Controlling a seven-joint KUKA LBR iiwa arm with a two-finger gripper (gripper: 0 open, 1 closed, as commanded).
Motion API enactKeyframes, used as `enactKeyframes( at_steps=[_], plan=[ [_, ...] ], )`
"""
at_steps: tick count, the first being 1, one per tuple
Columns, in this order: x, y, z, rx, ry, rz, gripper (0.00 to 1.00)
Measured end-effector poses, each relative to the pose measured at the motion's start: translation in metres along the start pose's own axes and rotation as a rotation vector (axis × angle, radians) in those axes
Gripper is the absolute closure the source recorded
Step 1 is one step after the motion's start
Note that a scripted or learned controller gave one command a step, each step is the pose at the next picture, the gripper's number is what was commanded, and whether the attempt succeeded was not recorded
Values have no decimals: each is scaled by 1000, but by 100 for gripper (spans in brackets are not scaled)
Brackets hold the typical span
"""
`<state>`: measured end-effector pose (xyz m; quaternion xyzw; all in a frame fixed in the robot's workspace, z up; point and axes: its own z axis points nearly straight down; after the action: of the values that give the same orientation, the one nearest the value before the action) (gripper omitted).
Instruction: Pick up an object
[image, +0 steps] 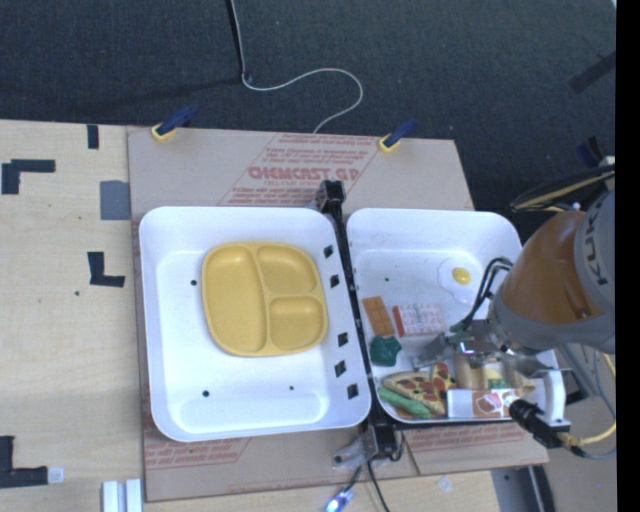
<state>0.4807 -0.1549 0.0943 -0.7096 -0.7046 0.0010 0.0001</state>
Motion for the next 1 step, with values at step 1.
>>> enactKeyframes(
  at_steps=[1],
  plan=[
    [59, 25, 6, -14, -9, -7, 0]
  ],
)
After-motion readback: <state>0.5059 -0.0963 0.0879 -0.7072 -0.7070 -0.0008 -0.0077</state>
